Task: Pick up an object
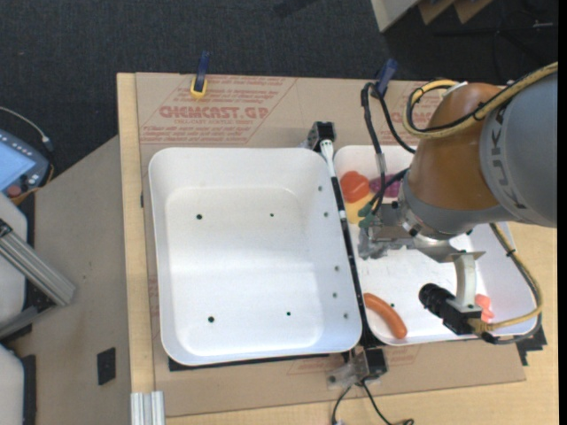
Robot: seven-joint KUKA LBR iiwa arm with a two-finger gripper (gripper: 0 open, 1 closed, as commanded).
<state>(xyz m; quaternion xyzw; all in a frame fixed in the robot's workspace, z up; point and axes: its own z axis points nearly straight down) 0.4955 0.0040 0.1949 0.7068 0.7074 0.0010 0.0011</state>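
The left bin [239, 255] gives me open floor. In the right bin [416, 282], an orange lump [354, 184] and a yellow piece [359, 209] crowd the far left corner. An orange sausage [387, 315] blocks near left.

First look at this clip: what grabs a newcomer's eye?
The grey arm with its orange band looms over the right bin, with the gripper low near that bin's left wall. Close to the gripper lies a red-orange piece, and an orange sausage sits at the bin's near edge. The left bin is a broad white expanse.
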